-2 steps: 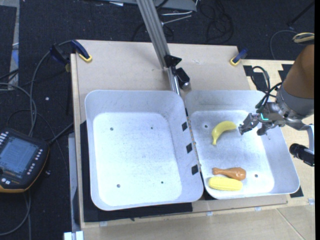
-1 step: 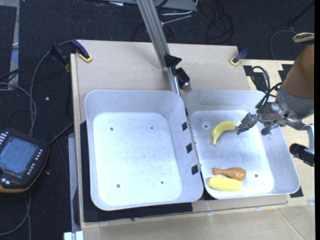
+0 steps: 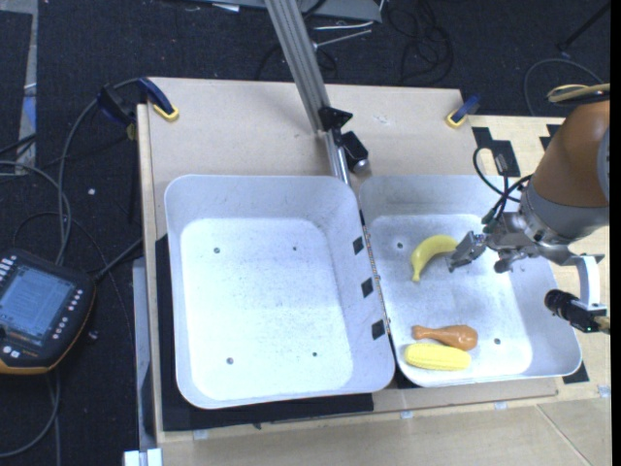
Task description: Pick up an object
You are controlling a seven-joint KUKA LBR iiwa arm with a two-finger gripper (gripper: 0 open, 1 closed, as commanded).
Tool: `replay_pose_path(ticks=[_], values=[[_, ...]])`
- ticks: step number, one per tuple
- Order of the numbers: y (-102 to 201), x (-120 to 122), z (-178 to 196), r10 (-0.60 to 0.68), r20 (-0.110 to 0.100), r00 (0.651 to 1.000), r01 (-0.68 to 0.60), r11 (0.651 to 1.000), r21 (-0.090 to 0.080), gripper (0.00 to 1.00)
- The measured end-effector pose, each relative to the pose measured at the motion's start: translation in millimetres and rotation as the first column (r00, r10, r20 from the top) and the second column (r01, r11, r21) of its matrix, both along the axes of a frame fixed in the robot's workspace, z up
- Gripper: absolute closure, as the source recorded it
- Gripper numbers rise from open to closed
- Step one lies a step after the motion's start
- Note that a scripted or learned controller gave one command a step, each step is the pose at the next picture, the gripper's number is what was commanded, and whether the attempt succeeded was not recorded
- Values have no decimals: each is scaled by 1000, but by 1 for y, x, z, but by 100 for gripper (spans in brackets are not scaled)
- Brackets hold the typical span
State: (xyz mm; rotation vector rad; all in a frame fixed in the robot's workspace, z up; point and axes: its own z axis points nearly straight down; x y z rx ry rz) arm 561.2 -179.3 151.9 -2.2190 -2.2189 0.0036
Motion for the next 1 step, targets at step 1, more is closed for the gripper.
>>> replay_pose_path(ticks=[1], values=[[0,-1,-53,0,-1,1000,0,1000,0,0]])
